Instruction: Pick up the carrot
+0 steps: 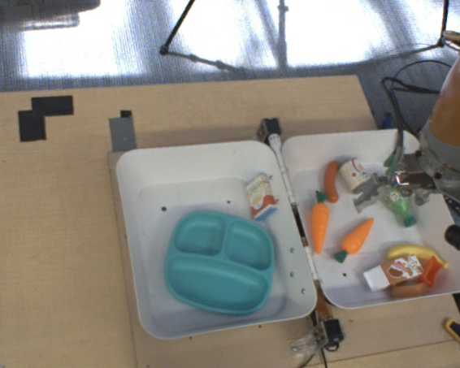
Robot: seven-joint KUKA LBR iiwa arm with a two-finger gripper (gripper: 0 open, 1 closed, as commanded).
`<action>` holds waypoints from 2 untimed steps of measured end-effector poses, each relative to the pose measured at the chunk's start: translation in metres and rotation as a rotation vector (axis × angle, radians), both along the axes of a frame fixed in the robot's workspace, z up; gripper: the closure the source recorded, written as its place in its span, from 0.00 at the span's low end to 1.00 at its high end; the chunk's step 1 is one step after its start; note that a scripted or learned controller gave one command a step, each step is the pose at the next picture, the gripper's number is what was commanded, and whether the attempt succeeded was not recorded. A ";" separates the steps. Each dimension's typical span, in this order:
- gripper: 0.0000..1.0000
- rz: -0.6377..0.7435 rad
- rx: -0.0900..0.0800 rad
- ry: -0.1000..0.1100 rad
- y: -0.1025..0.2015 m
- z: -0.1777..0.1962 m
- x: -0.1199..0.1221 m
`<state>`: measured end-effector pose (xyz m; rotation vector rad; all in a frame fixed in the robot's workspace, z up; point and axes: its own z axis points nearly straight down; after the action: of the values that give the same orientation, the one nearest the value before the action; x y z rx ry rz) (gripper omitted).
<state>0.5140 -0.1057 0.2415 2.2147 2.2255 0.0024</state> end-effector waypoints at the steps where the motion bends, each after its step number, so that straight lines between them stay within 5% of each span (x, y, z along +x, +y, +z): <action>1: 0.00 0.284 -0.004 -0.006 0.008 -0.151 0.017; 2: 0.00 0.284 -0.002 -0.002 0.009 -0.152 0.016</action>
<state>0.5302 -0.0969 0.0891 1.8765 2.5143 0.0033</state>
